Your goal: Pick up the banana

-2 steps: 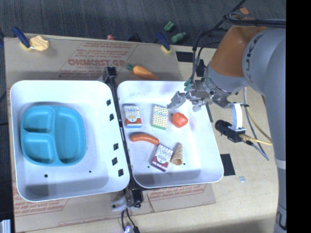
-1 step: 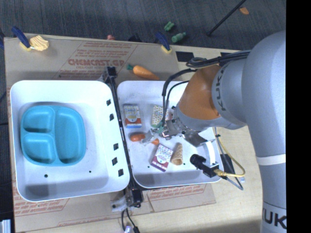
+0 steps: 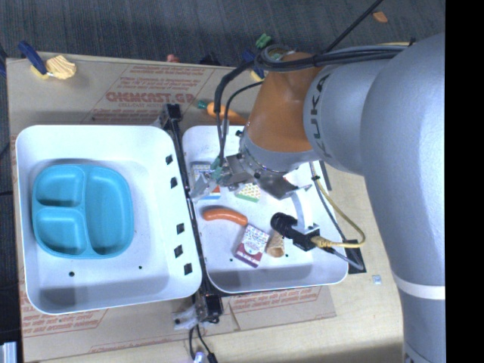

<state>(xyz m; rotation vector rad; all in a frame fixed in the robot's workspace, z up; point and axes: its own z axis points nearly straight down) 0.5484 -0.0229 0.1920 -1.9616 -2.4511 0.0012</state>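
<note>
Bulky grey arm (image 3: 386, 119), orange wrist band (image 3: 280, 112) (black cables (image 3: 302, 57) looping)

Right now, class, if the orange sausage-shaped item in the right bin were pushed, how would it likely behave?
The orange sausage-shaped item is long and rounded, so it would probably roll if nudged from the side. Its surface looks smooth, so it may slip. The right bin has a flat floor that would hardly stop it.

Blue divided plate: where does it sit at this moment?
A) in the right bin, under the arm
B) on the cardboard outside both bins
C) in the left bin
C: the blue divided plate lies flat inside the left bin, apart from the right bin where the arm reaches in.
</note>
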